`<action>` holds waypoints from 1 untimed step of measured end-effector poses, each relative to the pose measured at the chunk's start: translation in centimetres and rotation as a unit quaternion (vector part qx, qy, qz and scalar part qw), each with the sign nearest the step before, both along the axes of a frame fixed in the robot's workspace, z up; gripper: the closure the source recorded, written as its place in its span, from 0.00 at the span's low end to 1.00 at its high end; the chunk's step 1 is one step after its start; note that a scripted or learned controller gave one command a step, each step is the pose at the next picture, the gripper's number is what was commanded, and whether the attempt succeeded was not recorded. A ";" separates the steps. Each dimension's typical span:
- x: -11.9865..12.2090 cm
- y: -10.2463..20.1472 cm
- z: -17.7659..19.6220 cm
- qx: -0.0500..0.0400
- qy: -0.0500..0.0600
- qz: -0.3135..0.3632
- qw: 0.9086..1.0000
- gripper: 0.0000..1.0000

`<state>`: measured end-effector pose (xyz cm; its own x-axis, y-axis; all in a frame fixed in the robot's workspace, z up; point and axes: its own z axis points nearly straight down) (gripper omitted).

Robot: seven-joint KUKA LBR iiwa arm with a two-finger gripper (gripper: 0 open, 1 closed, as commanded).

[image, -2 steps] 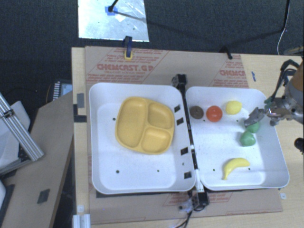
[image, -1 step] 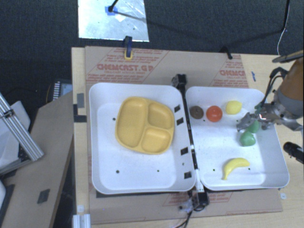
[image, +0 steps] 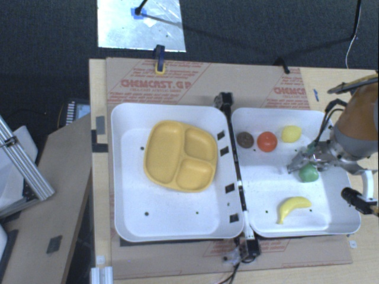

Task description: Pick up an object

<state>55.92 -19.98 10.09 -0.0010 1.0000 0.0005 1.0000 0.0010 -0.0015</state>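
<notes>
from my feed i see the gripper (image: 303,161) low in the right bin (image: 260,218), arm reaching in from the right. it sits right at a green object (image: 308,173), touching or nearly so; i cannot tell how far the jaws are spread or whether the green piece is between them. along the bin's far side lie a brown round item (image: 245,139), a red ball (image: 267,141) and a yellow lemon (image: 291,134). a banana (image: 292,207) lies near the front. the left bin (image: 130,218) holds a yellow divided plate (image: 180,155).
</notes>
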 end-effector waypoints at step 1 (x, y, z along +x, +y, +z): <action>0.1 0.0 -1.7 0.000 -0.001 0.000 1.000 0.00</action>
<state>56.00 -19.95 8.41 -0.0010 1.0000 -0.0003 1.0000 0.0010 0.0003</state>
